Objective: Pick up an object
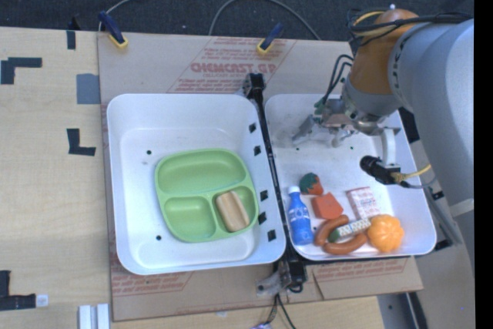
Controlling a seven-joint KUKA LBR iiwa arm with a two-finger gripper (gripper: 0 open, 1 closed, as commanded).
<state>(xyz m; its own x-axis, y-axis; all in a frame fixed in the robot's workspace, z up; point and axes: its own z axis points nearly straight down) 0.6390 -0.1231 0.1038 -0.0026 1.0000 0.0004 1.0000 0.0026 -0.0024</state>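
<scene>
A green divided tray (202, 193) lies in the left white bin (123, 166), on brown cardboard (223, 65) clamped to the bench.

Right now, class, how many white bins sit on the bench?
2: the left bin holds a green tray; the right bin holds small toys, under the arm.

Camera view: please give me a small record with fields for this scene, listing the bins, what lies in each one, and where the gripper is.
left bin: green divided plate with a bread roll in its lower right compartment
right bin: blue bottle, small red and green piece, red block, white card, sausage, orange fruit
where the items lie: near edge of right bin
gripper: over the far part of the right bin, nothing seen between its fingers
arm: reaches in from the right
</scene>
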